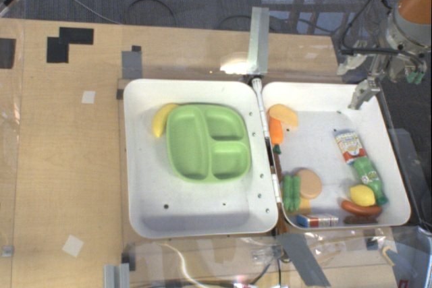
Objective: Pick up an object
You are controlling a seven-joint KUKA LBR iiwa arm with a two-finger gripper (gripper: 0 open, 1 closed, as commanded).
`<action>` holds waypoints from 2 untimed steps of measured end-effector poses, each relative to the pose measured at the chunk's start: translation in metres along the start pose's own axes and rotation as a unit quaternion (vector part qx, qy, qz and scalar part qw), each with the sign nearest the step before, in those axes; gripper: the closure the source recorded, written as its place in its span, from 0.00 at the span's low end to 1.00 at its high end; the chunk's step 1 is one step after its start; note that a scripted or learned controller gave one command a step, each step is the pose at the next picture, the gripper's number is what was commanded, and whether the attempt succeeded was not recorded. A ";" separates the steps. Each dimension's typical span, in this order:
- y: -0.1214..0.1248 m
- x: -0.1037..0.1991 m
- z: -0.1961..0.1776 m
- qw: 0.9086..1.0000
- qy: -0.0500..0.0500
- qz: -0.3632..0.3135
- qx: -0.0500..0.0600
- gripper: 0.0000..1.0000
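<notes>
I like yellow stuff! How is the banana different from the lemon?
The banana is long and curved; the lemon is short and rounded. The banana lies in the left bin, tucked against the green tray; the lemon sits in the right bin among other toy foods, just above a sausage. Both are yellow.

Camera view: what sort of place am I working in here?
Likely a robotics lab grasping bench, not a kitchen: two white bins fixed to a wooden bench, toy food such as a lemon and a green divided plate, and loose cables.
</notes>
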State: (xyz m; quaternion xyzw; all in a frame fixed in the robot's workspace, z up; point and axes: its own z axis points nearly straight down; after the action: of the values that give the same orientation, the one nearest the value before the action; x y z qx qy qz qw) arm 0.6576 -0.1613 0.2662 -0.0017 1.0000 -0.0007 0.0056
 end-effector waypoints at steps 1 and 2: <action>-0.045 0.058 0.125 0.998 0.006 -0.068 -0.002 0.00; -0.044 0.077 0.176 0.999 -0.002 -0.053 0.001 0.00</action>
State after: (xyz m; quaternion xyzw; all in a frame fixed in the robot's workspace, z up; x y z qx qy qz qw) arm 0.5826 -0.2054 0.0897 -0.0550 0.9985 -0.0021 0.0077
